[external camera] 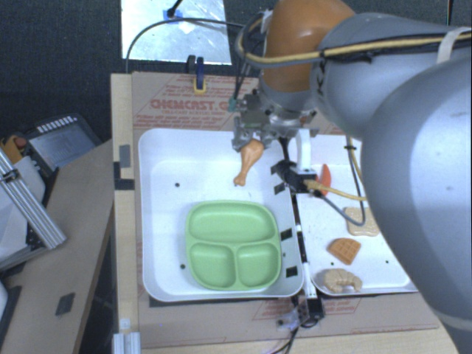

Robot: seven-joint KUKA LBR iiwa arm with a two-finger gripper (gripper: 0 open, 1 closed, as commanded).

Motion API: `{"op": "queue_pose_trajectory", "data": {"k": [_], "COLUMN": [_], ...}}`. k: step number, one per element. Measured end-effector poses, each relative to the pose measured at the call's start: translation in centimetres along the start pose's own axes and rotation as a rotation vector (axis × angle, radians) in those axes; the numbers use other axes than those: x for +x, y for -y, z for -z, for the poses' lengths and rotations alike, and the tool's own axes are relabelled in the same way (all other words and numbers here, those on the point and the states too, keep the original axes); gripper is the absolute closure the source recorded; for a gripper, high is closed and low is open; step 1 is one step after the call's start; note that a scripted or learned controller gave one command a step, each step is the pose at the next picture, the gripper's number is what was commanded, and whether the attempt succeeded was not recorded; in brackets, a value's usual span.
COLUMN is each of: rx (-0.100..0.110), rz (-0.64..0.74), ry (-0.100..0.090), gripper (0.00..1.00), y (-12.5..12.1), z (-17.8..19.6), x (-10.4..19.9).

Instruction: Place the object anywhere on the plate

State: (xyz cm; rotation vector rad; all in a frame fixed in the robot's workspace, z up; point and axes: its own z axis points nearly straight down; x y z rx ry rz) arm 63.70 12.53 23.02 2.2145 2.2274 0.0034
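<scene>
Though half-hidden, gripper (252,140) around drumstick (248,162).

Large grey arm (402,116) of smooth, rounded castings, filling the right of the view. Above the wrist, a glossy orange band (304,32), domed and bulbous. Yellow cable (383,46) along the grey link, bound near its far end by a pale strap (446,46). Further dark and yellow cables looped about the orange dome's left flank. Below the dome, a short metallic wrist flange (284,116), then a compact grey gripper (247,140) body of angular plates, with small dark fittings and a greenish detail at its left side.
</scene>
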Motion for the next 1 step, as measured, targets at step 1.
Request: {"op": "queue_pose_trajectory", "data": {"k": [1], "rx": [0.0], "rz": [0.0], "ry": [0.001], "gripper": [0.0], "y": [0.02], "z": [-0.02], "x": [0.0]}}
